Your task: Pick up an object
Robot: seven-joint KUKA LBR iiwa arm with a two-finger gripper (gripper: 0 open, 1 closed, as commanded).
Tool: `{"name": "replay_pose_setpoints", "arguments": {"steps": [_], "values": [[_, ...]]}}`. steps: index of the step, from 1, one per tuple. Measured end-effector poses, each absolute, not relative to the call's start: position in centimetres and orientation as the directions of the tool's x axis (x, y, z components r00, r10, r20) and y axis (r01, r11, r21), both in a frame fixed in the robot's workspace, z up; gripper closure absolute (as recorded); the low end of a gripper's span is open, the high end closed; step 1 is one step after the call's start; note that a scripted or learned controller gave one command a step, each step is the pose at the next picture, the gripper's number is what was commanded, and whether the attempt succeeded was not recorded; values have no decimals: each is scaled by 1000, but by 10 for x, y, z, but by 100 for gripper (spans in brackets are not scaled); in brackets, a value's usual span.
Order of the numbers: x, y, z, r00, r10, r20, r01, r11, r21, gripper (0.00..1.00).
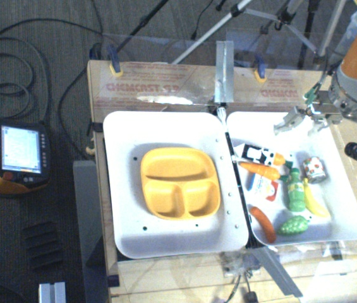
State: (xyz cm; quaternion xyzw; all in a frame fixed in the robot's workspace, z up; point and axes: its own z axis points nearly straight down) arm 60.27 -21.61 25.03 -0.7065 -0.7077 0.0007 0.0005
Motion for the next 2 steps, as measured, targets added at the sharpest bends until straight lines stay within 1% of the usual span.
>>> {"name": "replay_pose_setpoints", "arguments": {"steps": [1,2], "values": [[580,-220,132,4,1000,-1,1000,-4,-3,0],[566,-201,91,-20,1000,-8,1000,20,10,0]]}}
